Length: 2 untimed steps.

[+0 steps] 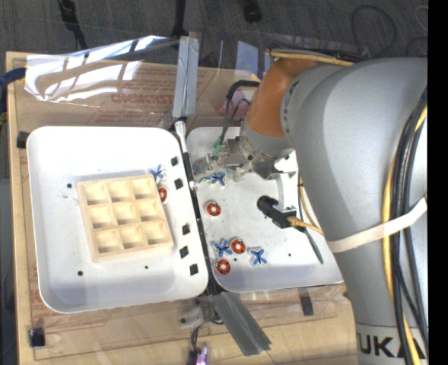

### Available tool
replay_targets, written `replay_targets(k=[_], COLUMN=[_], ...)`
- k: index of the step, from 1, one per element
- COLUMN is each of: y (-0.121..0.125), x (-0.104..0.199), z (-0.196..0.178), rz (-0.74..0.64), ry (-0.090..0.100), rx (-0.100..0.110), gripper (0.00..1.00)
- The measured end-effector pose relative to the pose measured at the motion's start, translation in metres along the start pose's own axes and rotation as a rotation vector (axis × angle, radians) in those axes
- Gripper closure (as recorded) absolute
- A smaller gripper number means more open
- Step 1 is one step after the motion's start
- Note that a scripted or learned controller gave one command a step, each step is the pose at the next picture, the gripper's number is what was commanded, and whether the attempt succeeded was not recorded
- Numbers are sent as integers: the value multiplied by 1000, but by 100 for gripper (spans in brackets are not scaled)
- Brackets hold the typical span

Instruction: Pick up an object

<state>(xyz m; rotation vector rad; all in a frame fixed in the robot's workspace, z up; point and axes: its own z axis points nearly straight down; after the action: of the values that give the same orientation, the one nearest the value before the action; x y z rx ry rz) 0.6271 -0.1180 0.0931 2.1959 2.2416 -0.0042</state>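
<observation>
Nearest us in the right white bin point(319, 276), small red rings point(237, 245) and blue cross-shaped jacks point(257, 256) lie scattered. Farther up, another blue jack point(217, 179) sits just left of the grey arm's gripper point(235, 158), so we judge a short leftward shift is needed. We cannot tell how the jaws stand.

- The pale wooden nine-cell grid tray point(124, 217) lies in the left white plastic bin point(56, 158).
- Small blue jacks point(222, 247) and red rings point(213, 210) lie scattered in the right white plastic bin point(284, 276).
- Both bins rest side by side on the table point(94, 329).
</observation>
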Motion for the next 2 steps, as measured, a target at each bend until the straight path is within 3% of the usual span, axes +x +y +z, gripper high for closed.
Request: replay_targets(k=[1, 2], y=[30, 31], x=[0, 6], z=[-2, -11], rz=[-20, -31], ry=[-4, 1], rx=[-1, 2], gripper=[0, 100])
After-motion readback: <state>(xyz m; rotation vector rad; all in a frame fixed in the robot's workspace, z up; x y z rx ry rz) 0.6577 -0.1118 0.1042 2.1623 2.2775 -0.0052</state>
